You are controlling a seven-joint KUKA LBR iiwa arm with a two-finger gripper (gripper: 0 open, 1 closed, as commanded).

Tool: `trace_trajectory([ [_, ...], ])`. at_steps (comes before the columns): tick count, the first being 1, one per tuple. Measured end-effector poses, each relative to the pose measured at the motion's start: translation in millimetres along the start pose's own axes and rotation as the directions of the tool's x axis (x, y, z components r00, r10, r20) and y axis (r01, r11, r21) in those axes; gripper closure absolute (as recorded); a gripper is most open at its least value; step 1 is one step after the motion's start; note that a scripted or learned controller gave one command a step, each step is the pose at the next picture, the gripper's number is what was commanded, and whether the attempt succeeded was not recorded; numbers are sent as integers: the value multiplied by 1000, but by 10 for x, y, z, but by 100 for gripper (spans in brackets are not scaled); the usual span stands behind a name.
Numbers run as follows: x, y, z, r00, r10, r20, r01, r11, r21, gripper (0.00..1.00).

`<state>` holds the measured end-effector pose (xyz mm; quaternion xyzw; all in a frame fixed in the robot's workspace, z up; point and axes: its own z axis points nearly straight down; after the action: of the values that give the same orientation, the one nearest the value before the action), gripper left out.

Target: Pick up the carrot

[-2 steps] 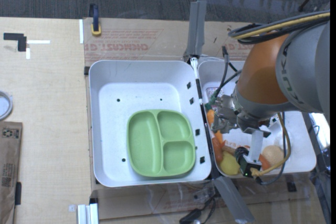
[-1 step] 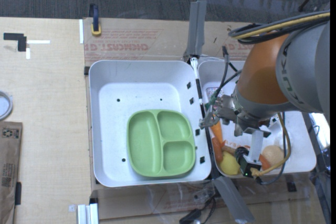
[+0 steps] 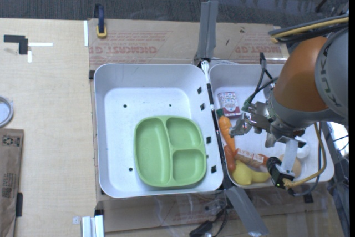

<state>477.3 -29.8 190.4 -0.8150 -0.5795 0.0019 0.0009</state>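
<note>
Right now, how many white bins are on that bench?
2. The left bin holds a green divided plate. The right bin holds the carrot along its left wall, with other food; the arm covers part of it.

The cardboard sheet [image 3: 166,41] lying behind the two bins bears red print, upside down from this view; it seems to read "CHEMCAST GP", with a second, smaller line beside it too small to make out. On the grey arm [image 3: 337,77], at the right edge, part of the maker's lettering shows sideways, "KU" legible before it runs out of view. The brown paper bag [image 3: 10,175] at the left edge carries a small dark recycling-type mark and fine print that cannot be read. A small white packet [image 3: 228,101] in the right bin has a red-and-white label, its words too blurred to read
</note>
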Motion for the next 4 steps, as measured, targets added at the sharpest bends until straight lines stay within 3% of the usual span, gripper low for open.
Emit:
trace_trajectory([
  [1,-624,240,620,992,125,0,-125,992,2,0],
  [2,-536,797,997,954,300,0,-300,954,0,0],
  [3,-542,790,916,955,298,3,-298,955,3,100],
  [4,-38,209,-2,999,35,0,-35,999,0,100],
])
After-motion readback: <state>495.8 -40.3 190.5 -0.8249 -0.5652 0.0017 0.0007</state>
